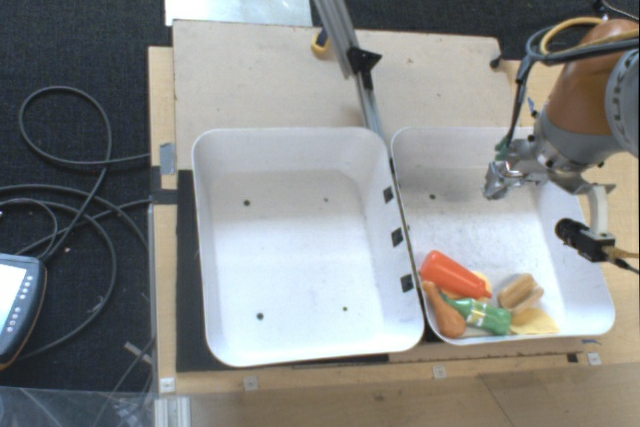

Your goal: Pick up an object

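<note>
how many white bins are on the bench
2: the left bin sits beside the right bin, which holds a pile of toy food in its near corner, with the gripper above it.

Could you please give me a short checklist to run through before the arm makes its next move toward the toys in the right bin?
1. Gripper over the right bin, not the left bin: ok.
2. Gripper above a toy: not ok; it hangs over bare floor near the far side, while the toys sit at the near edge.
3. Targets in sight: ok; orange carrot, green bottle, bread roll and a yellow piece.
4. Targets separated: not ok; they lie clustered and touching.
5. Finger opening: cannot tell.
6. Anything held: cannot tell; nothing visible between the fingers.
</note>
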Available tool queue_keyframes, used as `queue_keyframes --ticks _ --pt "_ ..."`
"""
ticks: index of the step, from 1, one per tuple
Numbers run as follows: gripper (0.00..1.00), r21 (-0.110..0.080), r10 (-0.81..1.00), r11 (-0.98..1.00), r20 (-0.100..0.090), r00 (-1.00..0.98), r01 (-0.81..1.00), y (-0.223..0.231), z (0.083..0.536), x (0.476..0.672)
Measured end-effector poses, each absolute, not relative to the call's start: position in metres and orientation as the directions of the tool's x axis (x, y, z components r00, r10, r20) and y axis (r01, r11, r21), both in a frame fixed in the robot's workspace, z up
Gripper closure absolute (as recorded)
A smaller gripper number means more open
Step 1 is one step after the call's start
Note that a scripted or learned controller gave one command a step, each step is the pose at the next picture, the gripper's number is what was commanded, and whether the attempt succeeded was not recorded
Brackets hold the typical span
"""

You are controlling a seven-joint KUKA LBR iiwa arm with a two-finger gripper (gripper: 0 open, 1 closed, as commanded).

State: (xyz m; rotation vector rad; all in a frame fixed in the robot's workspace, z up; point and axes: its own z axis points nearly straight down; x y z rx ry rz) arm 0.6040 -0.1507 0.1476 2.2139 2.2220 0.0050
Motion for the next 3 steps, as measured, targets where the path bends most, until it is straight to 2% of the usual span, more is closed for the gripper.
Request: queue_keyframes --ticks 2,3 --pt "1.00 0.007 1.000 0.006 -0.002 -0.006 1.000 -0.148 0.242 0.598" --pt "1.00 0.002 1.000 0.010 0.002 -0.010 1.000 -0.099 0.235 0.601"
